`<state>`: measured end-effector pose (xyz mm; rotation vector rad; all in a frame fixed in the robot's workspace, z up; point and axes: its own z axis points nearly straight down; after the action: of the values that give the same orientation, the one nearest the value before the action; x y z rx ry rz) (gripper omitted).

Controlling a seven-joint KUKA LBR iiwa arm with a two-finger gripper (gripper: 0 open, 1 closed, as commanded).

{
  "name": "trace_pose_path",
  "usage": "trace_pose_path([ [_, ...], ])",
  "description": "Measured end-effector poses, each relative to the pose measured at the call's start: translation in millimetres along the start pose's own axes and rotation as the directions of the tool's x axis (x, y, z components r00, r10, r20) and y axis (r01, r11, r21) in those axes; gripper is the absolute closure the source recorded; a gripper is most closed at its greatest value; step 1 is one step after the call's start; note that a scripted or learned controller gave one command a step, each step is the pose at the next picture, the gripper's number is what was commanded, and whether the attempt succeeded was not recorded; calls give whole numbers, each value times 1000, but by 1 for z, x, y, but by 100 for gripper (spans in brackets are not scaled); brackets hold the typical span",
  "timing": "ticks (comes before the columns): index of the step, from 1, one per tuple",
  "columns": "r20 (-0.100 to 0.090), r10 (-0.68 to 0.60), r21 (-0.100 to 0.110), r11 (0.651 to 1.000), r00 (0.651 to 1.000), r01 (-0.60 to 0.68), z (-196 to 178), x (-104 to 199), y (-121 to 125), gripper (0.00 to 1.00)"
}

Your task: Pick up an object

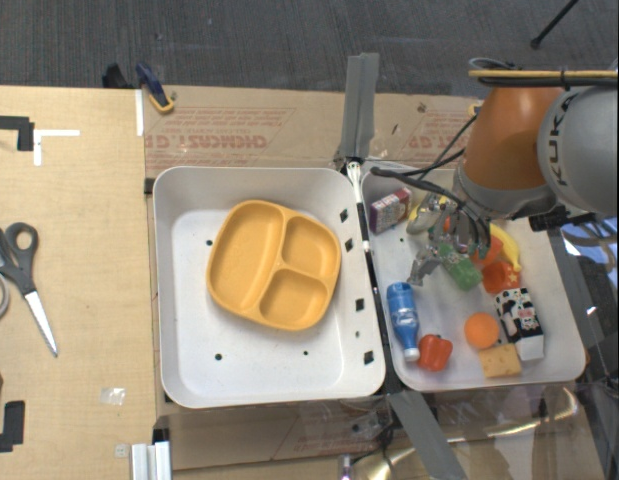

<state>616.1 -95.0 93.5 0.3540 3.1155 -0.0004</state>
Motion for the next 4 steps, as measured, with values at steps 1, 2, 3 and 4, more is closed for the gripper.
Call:
trace_pose_path([
  [1, 1, -13, 0, 1000, 1000, 13, -1, -34, -22, 0],
  [2, 7, -16, 1, 1000, 1000, 16, -12, -36, -20, 100],
  [3, -2, -16, 1, 1000, 1000, 16, -11, -34, -20, 0],
  [4, -3, 119, 0, 993, 993, -119, 1, -3, -27, 0],
])
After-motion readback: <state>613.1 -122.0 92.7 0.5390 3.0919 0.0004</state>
